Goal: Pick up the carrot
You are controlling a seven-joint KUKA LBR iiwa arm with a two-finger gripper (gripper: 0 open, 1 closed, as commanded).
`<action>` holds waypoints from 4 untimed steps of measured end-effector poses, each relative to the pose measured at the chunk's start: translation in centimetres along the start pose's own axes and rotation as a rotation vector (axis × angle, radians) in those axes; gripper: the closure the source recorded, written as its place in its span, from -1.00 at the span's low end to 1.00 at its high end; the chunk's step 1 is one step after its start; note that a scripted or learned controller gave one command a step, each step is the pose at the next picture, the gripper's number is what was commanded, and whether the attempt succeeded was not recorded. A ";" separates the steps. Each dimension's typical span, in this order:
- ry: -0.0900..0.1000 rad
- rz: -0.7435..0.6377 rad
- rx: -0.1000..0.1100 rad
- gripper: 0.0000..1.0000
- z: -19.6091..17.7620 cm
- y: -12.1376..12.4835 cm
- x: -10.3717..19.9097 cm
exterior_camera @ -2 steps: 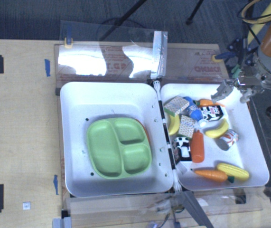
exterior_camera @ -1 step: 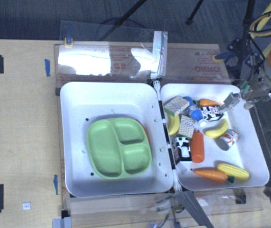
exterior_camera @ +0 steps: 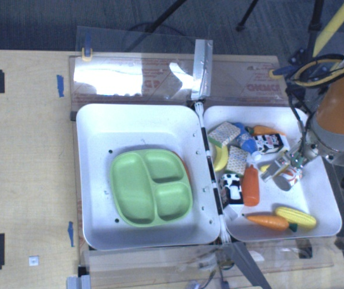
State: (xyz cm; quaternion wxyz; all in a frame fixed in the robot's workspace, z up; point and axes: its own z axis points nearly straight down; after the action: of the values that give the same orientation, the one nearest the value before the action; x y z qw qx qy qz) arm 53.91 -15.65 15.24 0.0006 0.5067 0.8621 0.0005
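The carrot (exterior_camera: 267,221), orange with a green stub at its right end, lies along the front edge of the right bin (exterior_camera: 330,192). A yellow corn cob (exterior_camera: 297,216) touches it on the right. My gripper (exterior_camera: 278,176) hangs over the middle of the right bin, well behind the carrot, and a little right of it. Its two grey fingers (exterior_camera: 270,168) stand open with nothing of the carrot between them. A small red and white item sits just beside the fingertips.
An orange bottle-like toy (exterior_camera: 251,186), a black and white cow-print block (exterior_camera: 234,188), a banana (exterior_camera: 220,158) and several small boxes crowd the right bin's left and back. A green divided plate (exterior_camera: 152,186) lies in the left bin (exterior_camera: 93,137).
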 end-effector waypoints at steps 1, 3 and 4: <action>0.002 -0.274 0.001 -1.00 2.0 -3.2 1.8; 0.000 -0.907 -0.002 -1.00 2.8 0.4 -1.2; -0.007 -1.263 -0.004 -1.00 0.2 3.3 -4.4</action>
State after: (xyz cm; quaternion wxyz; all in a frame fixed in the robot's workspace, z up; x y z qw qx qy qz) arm 58.97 -17.91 15.02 0.0046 -0.1002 0.9950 -0.0001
